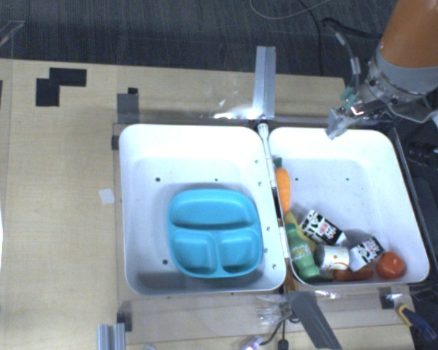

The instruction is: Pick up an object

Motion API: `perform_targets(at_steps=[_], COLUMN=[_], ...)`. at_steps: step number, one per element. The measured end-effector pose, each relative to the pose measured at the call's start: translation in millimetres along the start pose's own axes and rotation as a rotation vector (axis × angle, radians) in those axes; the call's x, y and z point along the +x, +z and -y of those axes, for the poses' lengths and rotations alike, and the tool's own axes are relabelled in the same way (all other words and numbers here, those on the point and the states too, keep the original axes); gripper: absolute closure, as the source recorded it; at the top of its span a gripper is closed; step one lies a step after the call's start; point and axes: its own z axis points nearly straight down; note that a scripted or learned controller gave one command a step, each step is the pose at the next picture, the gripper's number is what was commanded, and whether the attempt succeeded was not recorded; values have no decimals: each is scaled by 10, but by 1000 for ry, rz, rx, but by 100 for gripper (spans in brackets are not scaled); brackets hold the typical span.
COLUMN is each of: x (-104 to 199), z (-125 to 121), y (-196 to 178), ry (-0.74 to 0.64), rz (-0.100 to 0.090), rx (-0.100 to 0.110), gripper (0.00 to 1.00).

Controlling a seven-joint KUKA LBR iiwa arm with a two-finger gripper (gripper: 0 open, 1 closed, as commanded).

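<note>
Two white bins on a pale wooden table

We see the table [58,217], light wood, with black patches [60,83] near its far left corner. Directly on it sit the left bin [139,159] and the right bin [379,159], side by side and touching along a shared middle edge. A grey metal post [265,86] stands just behind that seam, and small metal brackets [128,104] lie at the bins' outer corners. Beyond the table's far edge we see dark carpeted floor [168,13].

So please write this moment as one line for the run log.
arm: above far right corner of right bin | gripper: holding nothing visible | carrot, bottle, tomato: in right bin | blue tray: in left bin
</note>
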Motion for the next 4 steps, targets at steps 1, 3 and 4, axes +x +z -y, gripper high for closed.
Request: perform_targets(at_steps=[1,3,4], x=[321,27,312], z=[408,105,-610], y=[-1169,-598,-170], ry=[-333,-342,-336], rz=[3,3,0], rx=[-5,-3,-1], gripper=[100,100,100])
